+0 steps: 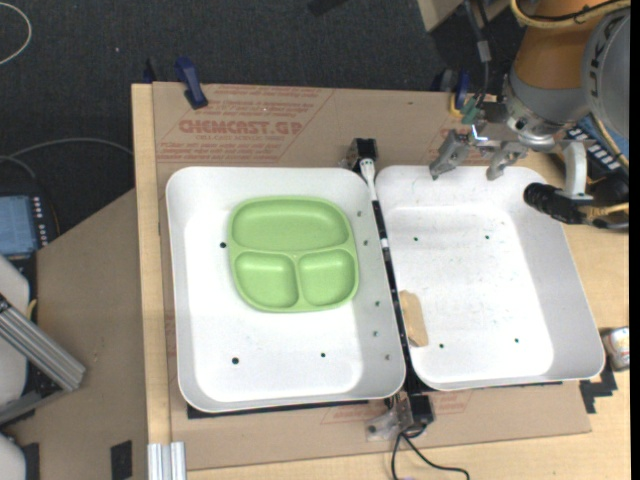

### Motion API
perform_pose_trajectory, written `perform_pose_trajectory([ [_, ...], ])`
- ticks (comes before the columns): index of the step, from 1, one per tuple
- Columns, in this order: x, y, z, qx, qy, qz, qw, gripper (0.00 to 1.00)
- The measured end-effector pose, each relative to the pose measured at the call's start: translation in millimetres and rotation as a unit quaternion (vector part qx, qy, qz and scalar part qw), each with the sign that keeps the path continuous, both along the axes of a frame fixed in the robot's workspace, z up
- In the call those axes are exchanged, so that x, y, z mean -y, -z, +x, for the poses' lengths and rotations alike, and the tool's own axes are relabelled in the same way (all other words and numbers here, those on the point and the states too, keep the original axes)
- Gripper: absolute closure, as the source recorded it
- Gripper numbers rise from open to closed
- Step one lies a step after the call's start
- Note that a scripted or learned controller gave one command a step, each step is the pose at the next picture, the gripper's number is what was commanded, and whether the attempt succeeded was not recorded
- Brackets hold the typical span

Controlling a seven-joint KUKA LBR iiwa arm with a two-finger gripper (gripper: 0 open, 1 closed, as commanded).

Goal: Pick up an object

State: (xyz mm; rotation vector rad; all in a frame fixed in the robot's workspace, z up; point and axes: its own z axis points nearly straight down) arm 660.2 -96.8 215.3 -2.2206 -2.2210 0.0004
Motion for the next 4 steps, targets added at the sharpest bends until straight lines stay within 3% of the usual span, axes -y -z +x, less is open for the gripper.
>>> perform_pose_trajectory([
  [1,-17,-245,-20,0.012,-0.001,-0.0018,0.9999,0.0],
  [2,7,-328,-96,0.008,0.002,-0.0017,1.0,0.0],
  [3,-84,-290,-159,-0.002,-0.005,0.0013,1.0,0.0],
  [4,-143,-246,-182,-0.003,-0.004,0.0002,1.0,0.0],
])
